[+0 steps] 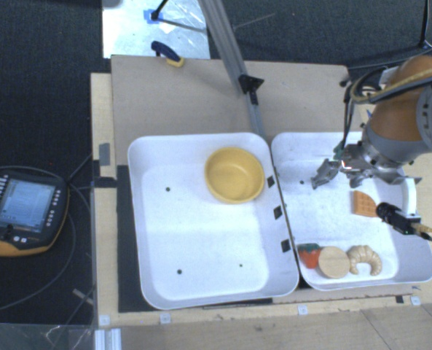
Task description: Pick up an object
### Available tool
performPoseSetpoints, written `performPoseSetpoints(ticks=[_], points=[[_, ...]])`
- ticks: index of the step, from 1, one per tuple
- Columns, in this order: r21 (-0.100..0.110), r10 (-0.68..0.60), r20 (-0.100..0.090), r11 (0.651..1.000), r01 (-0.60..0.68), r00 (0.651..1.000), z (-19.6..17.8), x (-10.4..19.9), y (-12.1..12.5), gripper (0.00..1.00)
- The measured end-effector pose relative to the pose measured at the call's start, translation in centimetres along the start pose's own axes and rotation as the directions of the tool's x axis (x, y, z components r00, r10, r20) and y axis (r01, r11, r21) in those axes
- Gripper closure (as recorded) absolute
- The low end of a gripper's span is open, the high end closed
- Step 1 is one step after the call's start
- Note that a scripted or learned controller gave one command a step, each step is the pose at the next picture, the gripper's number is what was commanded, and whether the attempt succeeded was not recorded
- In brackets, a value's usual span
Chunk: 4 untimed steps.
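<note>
Right bin (303,159) floor mostly bare; gripper (325,175) spread, unladen; toys hug near edge.

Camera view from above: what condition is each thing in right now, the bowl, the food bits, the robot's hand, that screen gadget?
Yellow bowl: upright, in the left bin.
Waffle piece: lying flat in the right bin.
Tomato, round biscuit, croissant: lying together at the right bin's near edge.
Hand: over the right bin, nothing seen in it.
Screen gadget: screen lit, lying on the floor.
</note>
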State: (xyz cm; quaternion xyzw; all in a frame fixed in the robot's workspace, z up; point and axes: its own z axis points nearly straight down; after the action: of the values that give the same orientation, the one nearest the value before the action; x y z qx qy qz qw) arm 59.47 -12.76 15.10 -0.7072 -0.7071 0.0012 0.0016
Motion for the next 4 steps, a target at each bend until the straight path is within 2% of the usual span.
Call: performPoseSetpoints(ticks=[1,2,3,4], points=[[-0.002,0.000,0.000,1.000,0.000,1.000,4.2,-0.2,0.2,0.00],[-0.006,0.000,0.001,1.000,0.000,1.000,3.0,-0.3,0.4,1.00],[-0.009,-0.001,0.001,1.000,0.001,1.000,-2.8,0.5,0.1,1.00],[-0.008,-0.001,0.001,1.000,0.001,1.000,-7.0,0.8,0.0,1.00]])
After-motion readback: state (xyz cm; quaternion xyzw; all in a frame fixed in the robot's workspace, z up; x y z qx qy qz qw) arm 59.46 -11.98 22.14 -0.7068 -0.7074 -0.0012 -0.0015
